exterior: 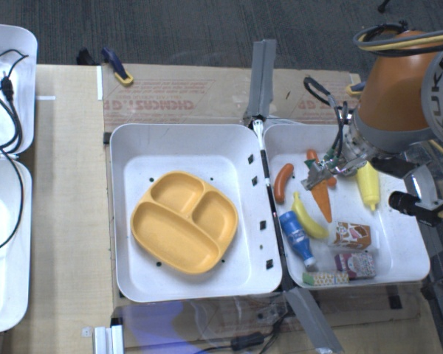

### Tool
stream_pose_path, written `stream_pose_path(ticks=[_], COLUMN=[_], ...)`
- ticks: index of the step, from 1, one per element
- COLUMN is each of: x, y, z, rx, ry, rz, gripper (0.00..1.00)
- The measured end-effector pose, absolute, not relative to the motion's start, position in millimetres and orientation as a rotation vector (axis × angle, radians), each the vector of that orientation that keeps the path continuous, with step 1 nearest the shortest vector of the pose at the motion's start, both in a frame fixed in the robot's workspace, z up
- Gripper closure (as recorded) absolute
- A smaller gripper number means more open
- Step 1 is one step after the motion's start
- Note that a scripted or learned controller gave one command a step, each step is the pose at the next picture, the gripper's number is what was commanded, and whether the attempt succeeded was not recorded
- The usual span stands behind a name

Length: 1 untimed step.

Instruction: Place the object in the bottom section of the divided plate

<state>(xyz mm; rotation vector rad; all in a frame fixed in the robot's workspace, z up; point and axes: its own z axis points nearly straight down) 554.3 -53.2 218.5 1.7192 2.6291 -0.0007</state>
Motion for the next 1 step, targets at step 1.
stream_pose_path(ticks=[1], x=[622.1], y=[1.8], z=[190.4], rx=[1.581], ry=[2.714], rz=[-0.002], gripper=[1.0])
